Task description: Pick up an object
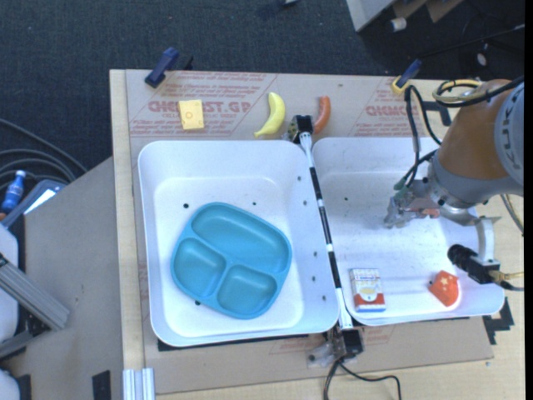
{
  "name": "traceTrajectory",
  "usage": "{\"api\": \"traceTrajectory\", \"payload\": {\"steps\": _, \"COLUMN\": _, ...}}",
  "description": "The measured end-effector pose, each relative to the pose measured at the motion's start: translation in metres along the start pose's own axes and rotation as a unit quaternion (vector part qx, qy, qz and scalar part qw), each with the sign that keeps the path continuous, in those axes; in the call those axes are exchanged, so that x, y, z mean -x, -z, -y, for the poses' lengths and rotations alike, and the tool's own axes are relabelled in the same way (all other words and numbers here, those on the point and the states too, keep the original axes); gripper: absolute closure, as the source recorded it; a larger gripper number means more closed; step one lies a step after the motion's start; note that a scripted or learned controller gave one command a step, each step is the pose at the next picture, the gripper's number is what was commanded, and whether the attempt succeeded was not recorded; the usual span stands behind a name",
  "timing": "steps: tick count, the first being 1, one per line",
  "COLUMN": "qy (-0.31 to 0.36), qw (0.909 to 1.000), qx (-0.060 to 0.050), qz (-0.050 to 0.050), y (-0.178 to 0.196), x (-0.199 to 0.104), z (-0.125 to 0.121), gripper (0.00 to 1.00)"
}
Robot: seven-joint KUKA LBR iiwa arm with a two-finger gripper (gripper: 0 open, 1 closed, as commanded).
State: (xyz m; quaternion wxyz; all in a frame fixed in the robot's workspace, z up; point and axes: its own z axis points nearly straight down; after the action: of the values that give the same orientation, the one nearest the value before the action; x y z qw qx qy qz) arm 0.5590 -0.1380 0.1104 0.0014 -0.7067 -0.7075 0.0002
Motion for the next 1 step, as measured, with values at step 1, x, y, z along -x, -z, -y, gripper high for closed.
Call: {"api": "traceTrajectory", "payload": {"steps": 1, "qy": 0.0, "qw": 1.0, "qx": 0.0, "qz": 0.0, "y": 0.0338, "x": -0.0347, "z": 0.0559, "gripper": 1.0}}
